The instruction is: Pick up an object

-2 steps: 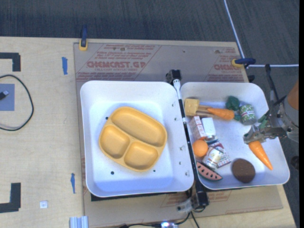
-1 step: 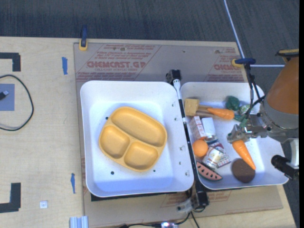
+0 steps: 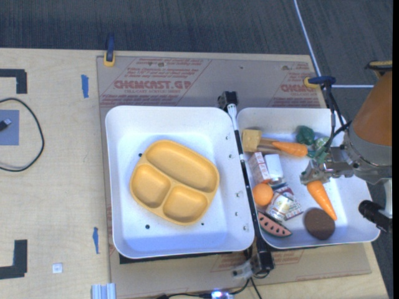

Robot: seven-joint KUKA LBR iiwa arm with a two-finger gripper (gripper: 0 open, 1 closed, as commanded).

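Below jaws (image 3: 313, 174), orange tapered carrot (image 3: 322, 199), tilted, in right bin (image 3: 349, 235)

Right bin (image 3: 349, 234): crowded; carrots (image 3: 321, 198), orange ball (image 3: 263, 195), brown disc (image 3: 320, 223), watermelon slice (image 3: 274, 225) and packets (image 3: 267, 167) lie close together, leaving narrow gaps. Left bin (image 3: 124, 229): yellow divided tray (image 3: 174, 180) fills the centre; open white floor rings it.

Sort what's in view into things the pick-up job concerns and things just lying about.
Job:
gripper
carrot under it
second carrot
orange
watermelon slice
brown round piece
right bin

Lying about:
yellow divided tray
left bin
blue clamps
black cable
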